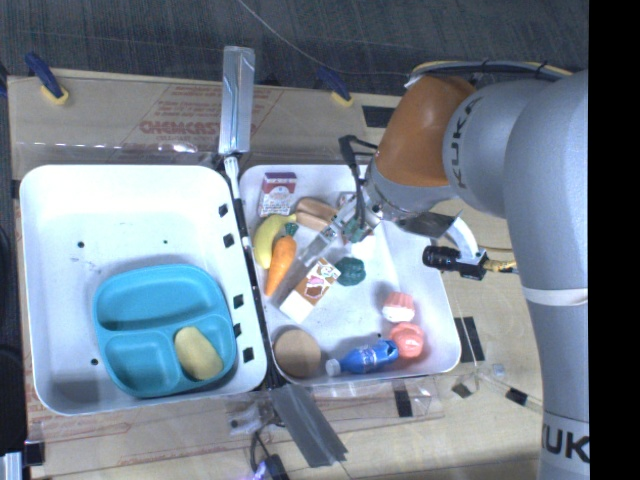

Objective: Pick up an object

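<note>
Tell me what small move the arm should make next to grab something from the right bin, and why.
Probably a short descent. The gripper hangs in the right bin over the crowded upper part, near the carrot, bread roll and small carton, with nothing visibly held. Lowering onto whichever lies directly beneath looks the likeliest step.

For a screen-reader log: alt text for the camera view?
A grey arm's gripper reaches into the right bin above a carrot, banana, blue bottle and other toys. The left bin holds a blue tray with a potato.
</note>
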{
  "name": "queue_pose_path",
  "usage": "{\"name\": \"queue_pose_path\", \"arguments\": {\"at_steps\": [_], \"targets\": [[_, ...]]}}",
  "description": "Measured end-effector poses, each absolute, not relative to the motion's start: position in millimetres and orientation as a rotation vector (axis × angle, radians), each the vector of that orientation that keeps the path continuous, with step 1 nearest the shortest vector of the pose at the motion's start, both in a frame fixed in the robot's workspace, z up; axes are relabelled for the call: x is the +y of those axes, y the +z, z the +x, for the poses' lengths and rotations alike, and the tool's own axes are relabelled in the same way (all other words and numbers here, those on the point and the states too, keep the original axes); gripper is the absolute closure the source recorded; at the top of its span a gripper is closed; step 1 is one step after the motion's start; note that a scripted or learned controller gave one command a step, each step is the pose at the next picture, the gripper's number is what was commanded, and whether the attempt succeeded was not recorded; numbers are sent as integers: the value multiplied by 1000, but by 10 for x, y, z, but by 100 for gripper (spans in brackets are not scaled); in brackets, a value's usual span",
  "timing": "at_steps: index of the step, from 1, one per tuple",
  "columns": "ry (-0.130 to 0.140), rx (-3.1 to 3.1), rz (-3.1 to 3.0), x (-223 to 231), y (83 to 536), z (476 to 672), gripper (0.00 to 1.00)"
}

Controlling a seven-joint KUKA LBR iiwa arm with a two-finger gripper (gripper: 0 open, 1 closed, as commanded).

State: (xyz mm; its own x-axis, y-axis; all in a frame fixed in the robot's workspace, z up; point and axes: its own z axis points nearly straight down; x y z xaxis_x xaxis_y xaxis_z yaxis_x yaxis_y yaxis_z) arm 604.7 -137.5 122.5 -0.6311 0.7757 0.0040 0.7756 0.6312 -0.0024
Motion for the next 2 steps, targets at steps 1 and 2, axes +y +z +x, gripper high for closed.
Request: {"name": "queue_pose_path", "arguments": {"at_steps": [1,2], "targets": [[-4,-2912,-1197,-1048,1168,6484,0],[2,-2840,-1361,-1854,1874,6187,0]]}}
